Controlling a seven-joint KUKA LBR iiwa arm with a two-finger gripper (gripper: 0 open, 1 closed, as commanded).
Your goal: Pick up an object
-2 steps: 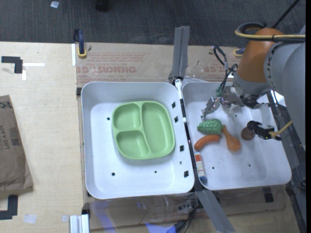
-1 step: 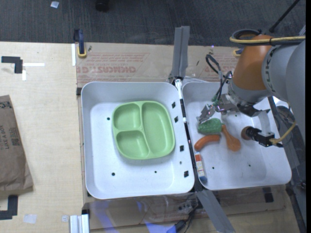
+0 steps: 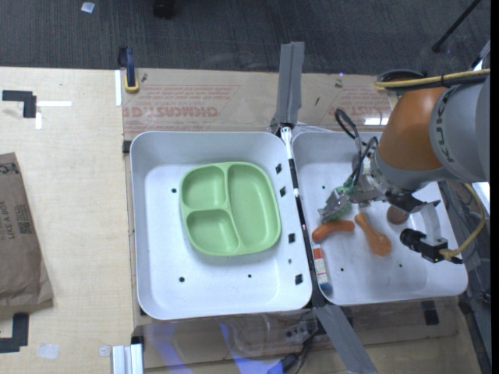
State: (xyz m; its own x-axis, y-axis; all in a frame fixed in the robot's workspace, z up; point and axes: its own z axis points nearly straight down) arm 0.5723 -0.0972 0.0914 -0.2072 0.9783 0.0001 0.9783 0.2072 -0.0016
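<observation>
Nothing is picked up yet: the claw (image 3: 340,202) hangs low in the right bin (image 3: 366,287) just above the orange sausage (image 3: 333,230), its grip impossible to tell.

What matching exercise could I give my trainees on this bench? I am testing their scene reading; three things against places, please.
Things:
1. green plastic three-compartment plate
2. orange sausage-shaped toy
3. brown paper bag

Places:
A. on the bench, left of both bins
B. in the left white bin
C. in the right white bin, beside the end effector

Pairs: 1-B, 2-C, 3-A
</observation>
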